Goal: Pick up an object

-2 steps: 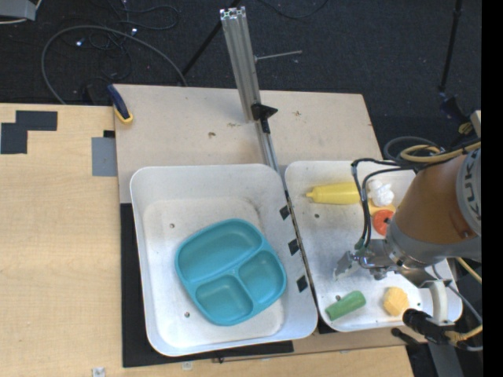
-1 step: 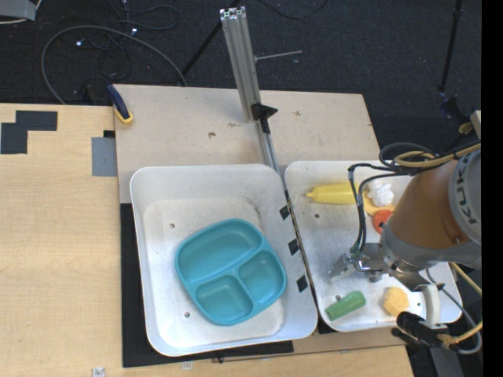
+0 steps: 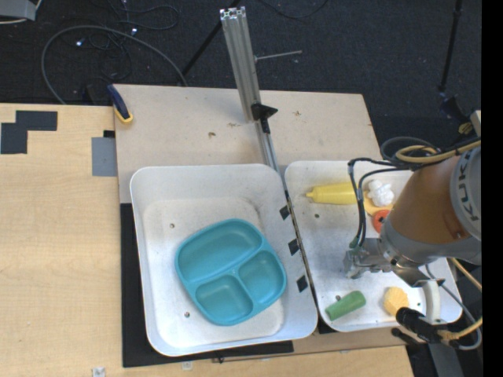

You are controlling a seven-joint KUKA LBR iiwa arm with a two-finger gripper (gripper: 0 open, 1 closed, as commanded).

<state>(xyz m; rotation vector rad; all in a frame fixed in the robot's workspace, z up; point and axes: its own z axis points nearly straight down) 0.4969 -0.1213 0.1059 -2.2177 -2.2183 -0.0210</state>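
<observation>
The claw (image 3: pixel 360 264) hangs low over the right bin (image 3: pixel 314 242) at the lower right of the frame, and its metal tip is so small and so tangled with cable that one cannot tell how it stands or whether it grips anything. No object can be seen caught in it. The nearest candidate for picking, a green cylinder (image 3: pixel 346 305), lies on the bin floor just below and slightly left of the claw, apart from it, tilted with one end toward the bin's lower edge. A small yellow piece (image 3: pixel 394 298) sits to the right of the cylinder, close under the arm (image 3: pixel 428 206), whose orange band fills the space above it. Higher in the same bin a yellow banana-like object (image 3: pixel 332 194) lies near the top left corner, with a white object (image 3: pixel 380 189) and an orange object (image 3: pixel 378 219) to its right, partly hidden by the arm. The left bin (image 3: pixel 157 203), in the lower middle of the frame, holds a blue divided tray (image 3: pixel 229 270). An aluminium post (image 3: pixel 242 61) rises from the bench (image 3: pixel 196 124) above both bins.
</observation>
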